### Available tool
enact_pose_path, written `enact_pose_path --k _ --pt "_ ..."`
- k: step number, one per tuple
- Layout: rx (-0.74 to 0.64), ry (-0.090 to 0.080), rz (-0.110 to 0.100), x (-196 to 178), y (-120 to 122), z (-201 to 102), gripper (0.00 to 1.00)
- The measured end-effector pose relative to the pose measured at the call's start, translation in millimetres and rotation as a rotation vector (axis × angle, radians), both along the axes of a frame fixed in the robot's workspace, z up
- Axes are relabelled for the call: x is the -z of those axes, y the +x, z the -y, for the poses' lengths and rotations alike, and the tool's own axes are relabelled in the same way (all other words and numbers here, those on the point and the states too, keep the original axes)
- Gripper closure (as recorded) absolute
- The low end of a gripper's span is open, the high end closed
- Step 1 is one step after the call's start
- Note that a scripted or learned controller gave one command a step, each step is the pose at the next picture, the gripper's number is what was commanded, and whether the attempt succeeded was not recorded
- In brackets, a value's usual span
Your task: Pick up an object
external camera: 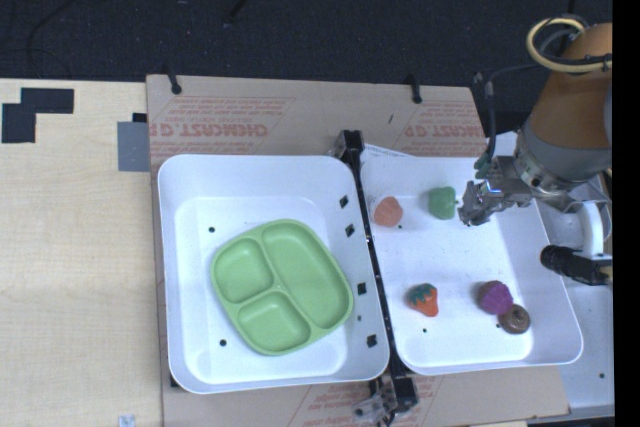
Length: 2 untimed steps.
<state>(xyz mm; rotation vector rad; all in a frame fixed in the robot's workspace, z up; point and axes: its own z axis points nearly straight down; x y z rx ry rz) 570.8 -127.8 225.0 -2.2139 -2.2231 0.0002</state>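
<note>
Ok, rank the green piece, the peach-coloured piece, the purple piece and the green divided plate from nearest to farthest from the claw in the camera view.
1. Green piece, in the right bin, just left of the claw.
2. Peach-coloured piece, further left, near the divider between the bins. The purple piece, toward the front of the same bin, looks about as far; too close to call.
3. Green divided plate, in the left bin.

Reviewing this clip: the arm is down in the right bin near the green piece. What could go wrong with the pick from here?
1. The gripper sits beside the green piece, not over it, so closing could nudge it away or catch nothing.
2. The purple piece and brown ring touch; grabbing one would likely drag the other.
3. The orange and green piece and the peach piece look small and rounded, so they may slip out.
</note>
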Motion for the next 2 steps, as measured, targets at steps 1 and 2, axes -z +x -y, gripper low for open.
enact_pose_path --k 1,2 --pt "0.0 -0.001 0.001 -3.7 13.3 -54.5 1.0" --pt "0.001 -0.001 -0.001 6.3 20.6 -105.5 1.0"
